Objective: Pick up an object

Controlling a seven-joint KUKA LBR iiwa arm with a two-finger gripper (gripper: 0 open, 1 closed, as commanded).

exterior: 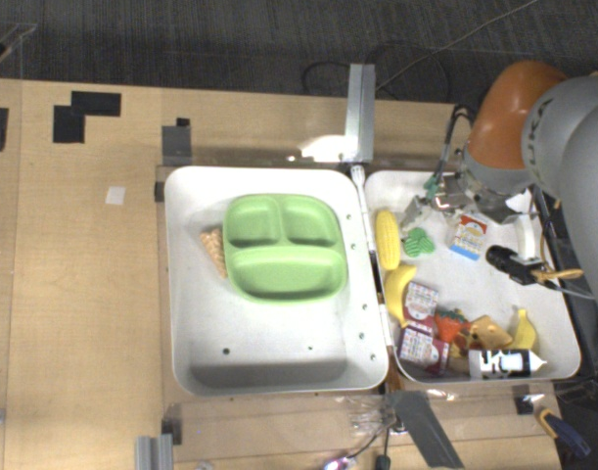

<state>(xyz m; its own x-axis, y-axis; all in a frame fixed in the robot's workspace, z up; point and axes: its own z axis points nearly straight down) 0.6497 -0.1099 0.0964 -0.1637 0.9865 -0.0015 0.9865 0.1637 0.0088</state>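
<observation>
A grey robot arm's gripper [423, 207] hovers low in the right bin [563, 346], just above a small green object [418, 244]. Whether its jaws are open cannot be told.

We see wooden bench [73, 292] carrying two shallow white bins side by side, touching along inner rims — left bin [181, 292], right bin [563, 355]. Black block-shaped marks [83, 114] sit on bench top toward far left corner; small pale square [115, 196] lies nearer left bin. Metal post [361, 116] stands behind bins.
</observation>
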